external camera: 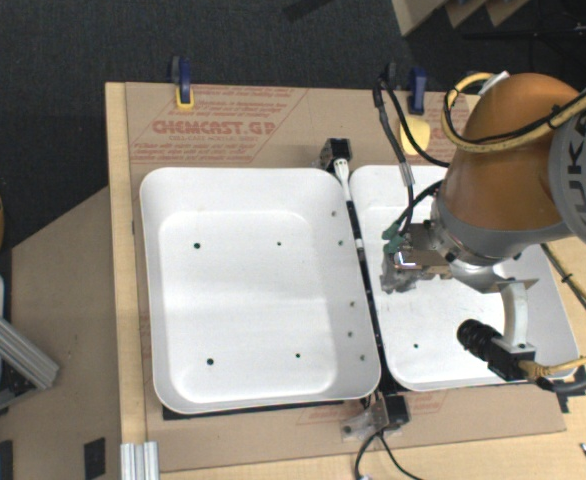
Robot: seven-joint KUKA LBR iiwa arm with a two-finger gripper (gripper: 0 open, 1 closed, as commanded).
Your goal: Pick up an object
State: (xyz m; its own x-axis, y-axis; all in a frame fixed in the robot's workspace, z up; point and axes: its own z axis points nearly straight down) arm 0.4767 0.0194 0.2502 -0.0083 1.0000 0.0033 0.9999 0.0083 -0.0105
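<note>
Arm low over the right bin (443, 368), near its left wall, probably searching for a grasp. Gripper (405, 268) fingers: opening and contents cannot be told.

The grey arm with its broad orange band (513, 158) leaned in over the right-hand shallow white plastic bin (443, 363); its metal two-finger gripper (405, 265) hung near that bin's left wall; the left-hand white bin (253, 288) lay alongside, on the brown cardboard-covered bench (223, 118).
</note>
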